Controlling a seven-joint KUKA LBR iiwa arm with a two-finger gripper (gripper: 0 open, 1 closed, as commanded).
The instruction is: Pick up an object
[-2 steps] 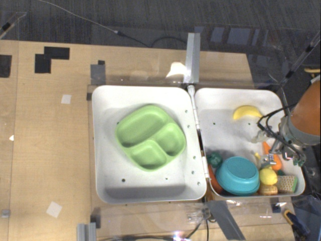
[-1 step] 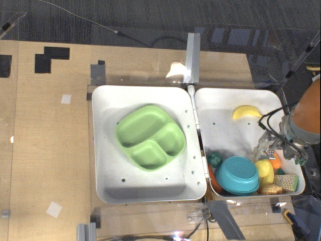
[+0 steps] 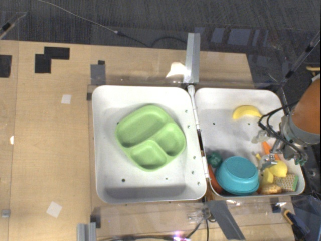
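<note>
Right now the arm [image 3: 307, 115] is reaching into the right bin [image 3: 220, 100], its gripper [image 3: 271, 158] hanging low near the bowl [image 3: 239, 175] and some yellow toys [image 3: 277, 170]. Whether it is gripping anything, I cannot tell. A banana [image 3: 246, 112] is lying apart; a green tray [image 3: 150, 136] is sitting in the left bin [image 3: 105, 134].

A grey arm [image 3: 300, 134] with an orange band, black cables looping beside it.

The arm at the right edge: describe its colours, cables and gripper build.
The arm has an orange band above a grey metallic wrist. Black cables loop off its left side. The gripper is a small dark-and-silver assembly; finer detail is too small to tell.
</note>
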